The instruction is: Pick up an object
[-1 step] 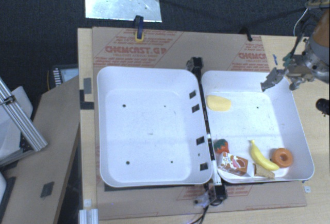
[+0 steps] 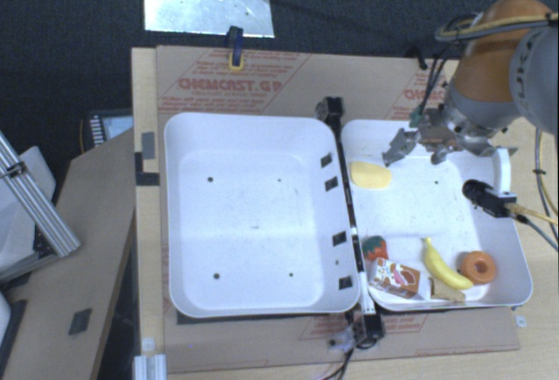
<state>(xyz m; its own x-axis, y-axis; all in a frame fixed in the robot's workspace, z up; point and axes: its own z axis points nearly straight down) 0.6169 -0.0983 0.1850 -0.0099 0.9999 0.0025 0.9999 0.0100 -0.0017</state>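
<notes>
One arm hovers its jaws (image 2: 417, 145), spread and empty, over the right bin (image 2: 507, 221); next: descend onto the yellow piece (image 2: 371, 176).

This looks like a robot lab: a big grey and orange robot arm (image 2: 498, 64), two shallow white plastic bins (image 2: 253, 212), cables, dark curtain.
</notes>
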